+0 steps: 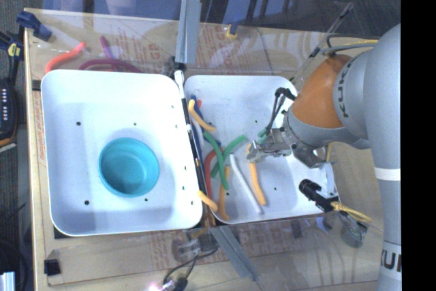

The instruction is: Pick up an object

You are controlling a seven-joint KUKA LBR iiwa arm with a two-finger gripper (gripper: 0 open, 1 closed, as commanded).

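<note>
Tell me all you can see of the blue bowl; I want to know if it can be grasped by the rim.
The blue bowl is round, teal-blue and smooth, plastic by its look, with a plain rim all round. It stands upright, mouth up, and nothing shows inside it. It sits on the floor of the left bin, toward that bin's lower middle, apart from the walls. Nothing else touches it; the gripper is over in the right bin.
</note>
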